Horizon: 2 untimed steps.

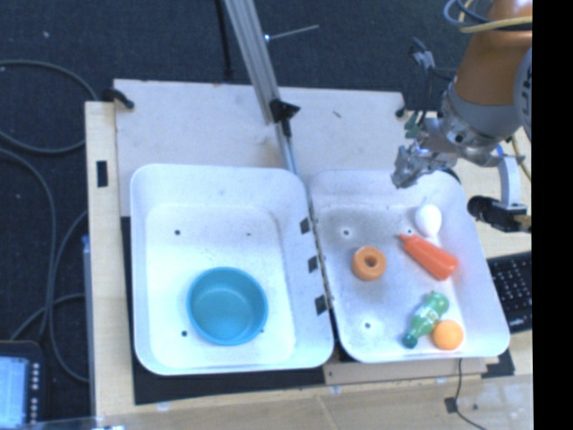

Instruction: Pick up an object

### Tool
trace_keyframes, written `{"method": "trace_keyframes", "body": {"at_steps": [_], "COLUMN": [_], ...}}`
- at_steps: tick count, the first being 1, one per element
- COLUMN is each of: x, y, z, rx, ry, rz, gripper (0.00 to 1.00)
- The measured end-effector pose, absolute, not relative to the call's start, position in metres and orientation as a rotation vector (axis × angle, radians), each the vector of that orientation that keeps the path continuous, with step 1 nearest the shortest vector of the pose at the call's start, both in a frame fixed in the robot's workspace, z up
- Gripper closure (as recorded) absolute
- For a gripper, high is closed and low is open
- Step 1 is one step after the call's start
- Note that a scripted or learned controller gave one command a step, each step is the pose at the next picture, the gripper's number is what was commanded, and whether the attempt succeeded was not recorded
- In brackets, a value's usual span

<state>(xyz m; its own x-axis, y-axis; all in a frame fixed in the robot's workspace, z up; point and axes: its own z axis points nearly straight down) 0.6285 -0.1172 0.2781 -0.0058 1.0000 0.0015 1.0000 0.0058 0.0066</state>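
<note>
Fingers point(407, 170): too small and blurred to tell whether apart or together; nothing visible between them. Gripper hangs over the back rim of the right bin point(358, 186), up and left of the white egg point(429, 218).

Progress: judged not yet begun in effect. No object lifted; all lie on the bin floor. Approach, descent, closing and lifting all remain.

Count, right bin, placed relative to the egg:
- one white egg, near the back right
- one orange carrot point(429, 254), just below the egg, nearly touching, lying slantwise
- one orange ring, doughnut-like point(369, 263), below and left of the egg, well apart
- one green bottle-shaped toy point(423, 318), well below the egg
- one small orange ball point(448, 334), beside the green toy, touching or nearly so

Left bin point(161, 186): one blue bowl point(227, 305), far left of the egg.

Two bins on one bench point(197, 115). Egg judged the nearest candidate.
</note>
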Motion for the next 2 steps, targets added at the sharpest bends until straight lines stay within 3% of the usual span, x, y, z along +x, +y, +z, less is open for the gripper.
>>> {"method": "trace_keyframes", "body": {"at_steps": [2], "x": [0.598], "y": [-0.014], "z": [0.279], "rx": [2.214], "ry": [2.233], "rz": [0.000], "gripper": [1.00]}}
